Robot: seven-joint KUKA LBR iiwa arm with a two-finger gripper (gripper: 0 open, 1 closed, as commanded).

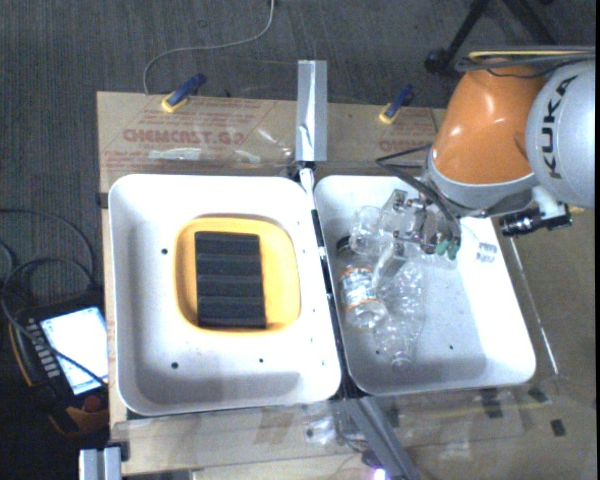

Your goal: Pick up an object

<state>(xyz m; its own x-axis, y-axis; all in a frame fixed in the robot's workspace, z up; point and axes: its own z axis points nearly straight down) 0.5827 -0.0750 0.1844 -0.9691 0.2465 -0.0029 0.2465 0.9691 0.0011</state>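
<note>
Clear plastic bottles (380, 288) lie jumbled in right bin (500, 358), just below and left of gripper (420, 230), whose state can't be told; yellow tray w/ black insert (235, 276) sits well left, in left bin (140, 358).

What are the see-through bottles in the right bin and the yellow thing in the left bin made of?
The crumpled clear bottles look like thin glossy plastic: see-through, dented, with bright glints. The yellow tray with a black ribbed insert looks like matte plastic or foam; the view leaves that open.
</note>
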